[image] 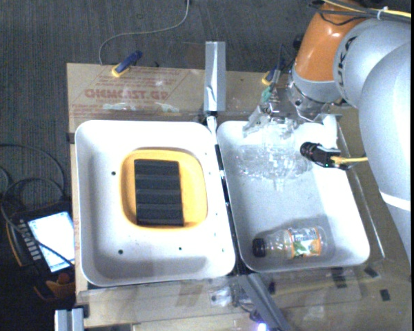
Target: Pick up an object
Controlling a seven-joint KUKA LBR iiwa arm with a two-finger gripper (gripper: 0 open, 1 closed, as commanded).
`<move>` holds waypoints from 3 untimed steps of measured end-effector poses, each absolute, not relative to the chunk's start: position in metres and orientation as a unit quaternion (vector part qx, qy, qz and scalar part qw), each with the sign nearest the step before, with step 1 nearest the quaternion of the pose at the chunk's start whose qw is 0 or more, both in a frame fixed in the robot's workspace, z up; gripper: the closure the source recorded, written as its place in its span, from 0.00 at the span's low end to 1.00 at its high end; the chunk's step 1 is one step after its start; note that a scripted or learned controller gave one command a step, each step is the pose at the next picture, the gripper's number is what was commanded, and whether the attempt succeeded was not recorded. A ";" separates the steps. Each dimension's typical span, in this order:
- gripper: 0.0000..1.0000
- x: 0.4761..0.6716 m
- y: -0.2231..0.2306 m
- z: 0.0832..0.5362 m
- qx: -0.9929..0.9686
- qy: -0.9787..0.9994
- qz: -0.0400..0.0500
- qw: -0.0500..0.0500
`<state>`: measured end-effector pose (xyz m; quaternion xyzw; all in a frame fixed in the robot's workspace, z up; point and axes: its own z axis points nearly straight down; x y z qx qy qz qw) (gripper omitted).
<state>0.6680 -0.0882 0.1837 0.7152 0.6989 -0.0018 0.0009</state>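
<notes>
My gripper hangs over the far edge of the right bin, below the arm's orange band. Just under it and in front of it lies a crumpled clear plastic object, which reaches up toward the gripper; whether the two touch is unclear. A small bottle with an orange label and dark cap lies on its side near the right bin's front wall. In the left bin rests a yellow object with a black ribbed top.
A black plug on a yellow cable sticks out over the right bin's far right side. A metal post stands behind the wall between the bins. Cardboard lies behind the left bin, and a tablet on the floor to the left.
</notes>
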 end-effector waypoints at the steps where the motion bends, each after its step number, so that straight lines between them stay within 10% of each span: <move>1: 1.00 0.672 -0.110 0.118 0.728 0.685 0.004 0.004; 3: 1.00 0.592 -0.039 0.272 0.841 0.541 -0.002 0.000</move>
